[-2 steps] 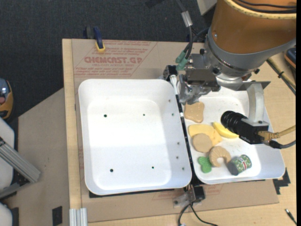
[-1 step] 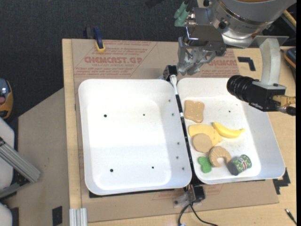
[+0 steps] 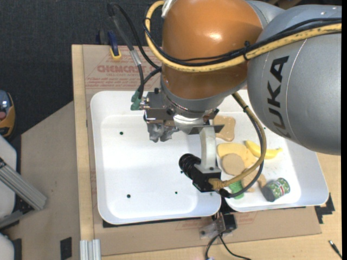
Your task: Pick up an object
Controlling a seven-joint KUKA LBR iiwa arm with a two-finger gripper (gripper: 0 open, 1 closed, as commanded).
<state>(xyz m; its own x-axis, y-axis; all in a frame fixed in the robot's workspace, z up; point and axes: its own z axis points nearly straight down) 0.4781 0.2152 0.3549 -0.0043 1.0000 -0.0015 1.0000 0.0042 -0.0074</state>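
In the bin at the view's right (image 3: pixel 304 182), loose for picking and none lifted: a curved, smooth yellow banana (image 3: pixel 264 151); a flat tan disc (image 3: pixel 233 162) touching it; a small green can (image 3: pixel 277 188) near the front rim. The gripper (image 3: pixel 161 127) hangs over the neighbouring white bin (image 3: pixel 119 161), probably between tries; whether it is open or closed cannot be told.

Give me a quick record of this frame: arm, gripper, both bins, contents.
arm: grey with orange band, reaching in from the right, covering part of the right bin
gripper: above the left bin's far right part; no object seen in it
left bin: bare white floor with a few dark dots
right bin: holds a banana, tan disc, tan piece, green-labelled can, green item partly hidden
grasp status: no pick visible yet
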